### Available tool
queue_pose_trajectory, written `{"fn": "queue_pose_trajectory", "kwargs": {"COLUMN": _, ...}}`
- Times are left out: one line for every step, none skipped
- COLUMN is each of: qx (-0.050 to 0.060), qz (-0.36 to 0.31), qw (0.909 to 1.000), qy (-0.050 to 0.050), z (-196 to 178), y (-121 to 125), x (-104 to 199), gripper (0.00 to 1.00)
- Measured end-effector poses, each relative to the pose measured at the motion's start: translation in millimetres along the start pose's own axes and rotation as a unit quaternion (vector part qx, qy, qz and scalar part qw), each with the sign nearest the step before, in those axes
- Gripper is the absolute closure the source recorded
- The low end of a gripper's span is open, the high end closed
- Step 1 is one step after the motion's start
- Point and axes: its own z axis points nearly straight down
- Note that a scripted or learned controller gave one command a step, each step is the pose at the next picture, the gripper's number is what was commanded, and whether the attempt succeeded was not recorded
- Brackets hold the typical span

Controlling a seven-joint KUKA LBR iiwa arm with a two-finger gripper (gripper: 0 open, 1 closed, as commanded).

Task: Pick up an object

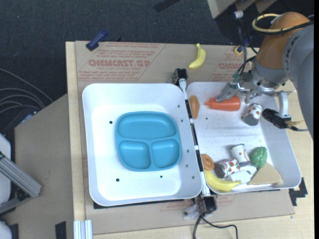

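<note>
The right bin (219,133) holds several small toys. An orange carrot (224,103) lies near its far edge, and my gripper (235,90) hangs right over the carrot's right end, touching or nearly touching it. A small white and red cup (251,113) sits just right of the carrot. Along the bin's left wall lies an orange piece (194,107). At the near end are a yellow banana (222,183), a green broccoli (258,156), a tan wedge (266,175), white and red cans (234,164) and an orange slice (207,162).
In the left bin (99,108) rests a blue divided plate (148,140). A second banana (198,58) lies on the cardboard behind the bins, and a blue object (96,40) sits at its far left corner. The arm's grey and orange body (279,39) looms over the right bin's far corner.
</note>
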Motion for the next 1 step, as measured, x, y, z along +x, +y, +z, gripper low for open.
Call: {"fn": "queue_pose_trajectory", "kwargs": {"qx": -0.006, "qz": 0.000, "qw": 1.0000, "qy": -0.004, "z": -15.6, "y": 3.4, "x": -2.2, "gripper": 1.00}}
